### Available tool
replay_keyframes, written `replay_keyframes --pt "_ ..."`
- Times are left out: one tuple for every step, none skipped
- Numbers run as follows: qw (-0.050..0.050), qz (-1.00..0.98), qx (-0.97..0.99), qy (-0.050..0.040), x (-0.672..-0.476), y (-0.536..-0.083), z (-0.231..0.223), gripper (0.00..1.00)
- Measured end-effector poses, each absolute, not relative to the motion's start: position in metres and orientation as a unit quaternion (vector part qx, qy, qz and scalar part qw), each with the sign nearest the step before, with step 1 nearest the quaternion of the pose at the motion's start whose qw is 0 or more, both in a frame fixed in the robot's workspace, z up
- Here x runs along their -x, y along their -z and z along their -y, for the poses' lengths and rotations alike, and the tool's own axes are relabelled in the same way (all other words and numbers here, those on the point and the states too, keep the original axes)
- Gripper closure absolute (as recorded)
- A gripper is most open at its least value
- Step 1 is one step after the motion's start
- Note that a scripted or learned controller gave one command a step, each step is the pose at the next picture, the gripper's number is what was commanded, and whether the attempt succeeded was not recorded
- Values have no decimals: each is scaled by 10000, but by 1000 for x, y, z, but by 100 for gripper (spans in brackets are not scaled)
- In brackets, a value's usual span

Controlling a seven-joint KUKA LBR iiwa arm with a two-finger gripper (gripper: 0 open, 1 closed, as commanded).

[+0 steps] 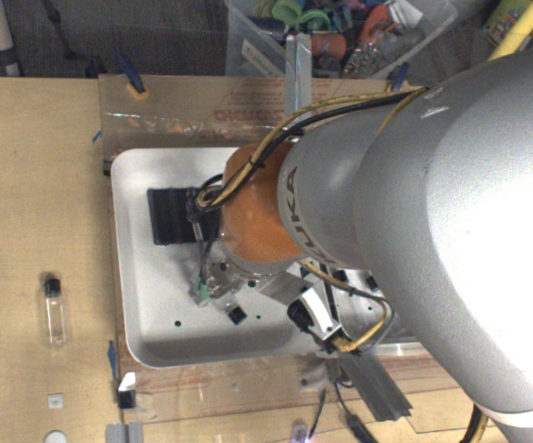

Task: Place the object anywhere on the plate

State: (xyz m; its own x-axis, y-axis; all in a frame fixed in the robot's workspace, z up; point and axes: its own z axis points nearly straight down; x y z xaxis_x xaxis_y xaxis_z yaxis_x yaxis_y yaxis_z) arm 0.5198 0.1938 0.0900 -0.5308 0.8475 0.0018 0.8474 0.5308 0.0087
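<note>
From my station, the grey arm [451,210] takes up most of the right half of the frame. Its orange band [253,224] sits near the centre, above the white bin [142,330]. The bin lies centre-left on the tan bench [27,173], and its right part is hidden under the arm. At the top edge, behind the bench, I see a clear tub [340,17] crowded with coloured odds and ends.

The gripper [207,287] hangs below the orange band, low over the bin floor in the middle of the frame. I cannot tell whether it is released or clenched.

A small clear vial [54,310] lies on the bench at lower left, well apart from the bin. The small green object [199,293] is right at the gripper's tip, over the bin floor, and I cannot tell whether it is grasped. A tiny black piece [236,315] lies on the bin floor just right of and below it.
</note>
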Motion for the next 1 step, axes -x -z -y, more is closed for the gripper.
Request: replay_keyframes --pt "11 -8743 -4854 -49 -520 -99 -194 100"
